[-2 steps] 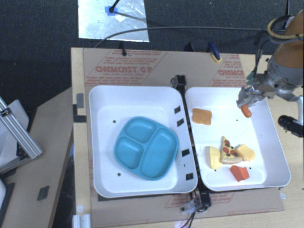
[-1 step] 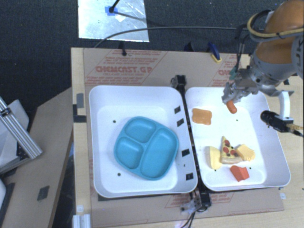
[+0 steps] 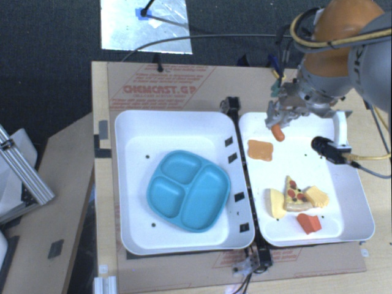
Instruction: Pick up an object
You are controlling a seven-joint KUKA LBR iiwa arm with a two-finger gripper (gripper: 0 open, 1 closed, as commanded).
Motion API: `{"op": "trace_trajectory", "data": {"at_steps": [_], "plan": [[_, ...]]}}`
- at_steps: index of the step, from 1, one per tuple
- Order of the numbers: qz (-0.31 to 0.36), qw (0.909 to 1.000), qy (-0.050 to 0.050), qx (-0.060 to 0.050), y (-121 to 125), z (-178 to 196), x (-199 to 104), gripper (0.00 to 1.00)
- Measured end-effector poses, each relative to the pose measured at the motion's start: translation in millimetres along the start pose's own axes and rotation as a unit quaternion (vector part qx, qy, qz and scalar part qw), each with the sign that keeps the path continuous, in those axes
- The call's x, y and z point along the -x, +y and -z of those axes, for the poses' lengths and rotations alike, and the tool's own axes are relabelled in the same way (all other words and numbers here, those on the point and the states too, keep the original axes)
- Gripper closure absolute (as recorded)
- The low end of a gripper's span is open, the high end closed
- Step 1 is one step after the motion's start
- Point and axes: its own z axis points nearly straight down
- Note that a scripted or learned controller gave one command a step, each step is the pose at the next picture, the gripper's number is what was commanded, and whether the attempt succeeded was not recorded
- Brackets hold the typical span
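1. Gripper (image 3: 279, 119) hangs over the far left corner of the right bin (image 3: 358, 216), at the end of the grey arm that comes in from the right.
2. Just under the fingertips there is a small orange sausage (image 3: 278, 132). Its upper end seems to sit between the fingers, so I judge that the gripper is closed narrowly on it, but the view is small and a little blurred there and I cannot be sure if it is lifted or touches the floor of the bin.
3. The long axis of the sausage runs on a slant, from upper left to lower right in the camera view, and it lies directly below the gripper, not to one side. If the hold is real, the coming move is only a straight lift upward.
4. Other pieces lie nearer to the camera in the same bin: an orange flat piece (image 3: 260, 150) just beside the sausage, a pizza slice (image 3: 295, 195) touching a yellow wedge (image 3: 275, 202), and a red block (image 3: 309, 223) near the front wall.
5. The left bin (image 3: 131, 164) holds a blue divided plate (image 3: 188, 190), well apart from the gripper.
6. Readable writing: red print "CHEMCAST GP" on the brown sheet (image 3: 160, 84) behind the bins. The smaller lines under it are too fine to read.
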Motion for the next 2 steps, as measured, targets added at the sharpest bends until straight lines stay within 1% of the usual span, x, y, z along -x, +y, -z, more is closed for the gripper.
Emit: {"op": "trace_trajectory", "data": {"at_steps": [2], "plan": [[0.000,1.0000,0.000,0.000,15.9,-5.2,-98.9,1.00]]}}
